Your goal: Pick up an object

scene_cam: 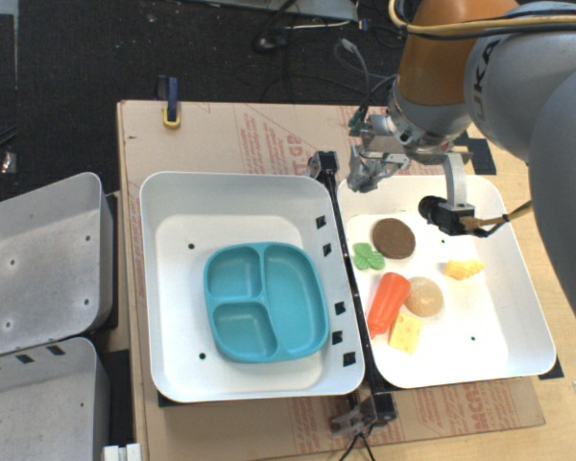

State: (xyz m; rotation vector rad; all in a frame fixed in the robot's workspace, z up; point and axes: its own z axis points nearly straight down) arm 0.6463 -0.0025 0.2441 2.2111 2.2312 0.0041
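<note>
My gripper (369, 175) hangs over the back left corner of the right bin (518, 325), above its rim and apart from everything in it. In that bin lie a brown round patty (394, 238), a small green piece (368, 256), an orange carrot (388, 300), a tan round ball (424, 297), a yellow cheese wedge (406, 333) and a small yellow piece (464, 269). The patty is the nearest to the gripper, a little in front of it and to its right.
The left bin (163, 257) holds a teal divided plate (266, 301). A black divider (344, 257) runs between the two bins. Grey lids (38, 257) lie off the bench at the left. A blue-and-yellow clamp (172, 104) sits at the bench's back edge.
</note>
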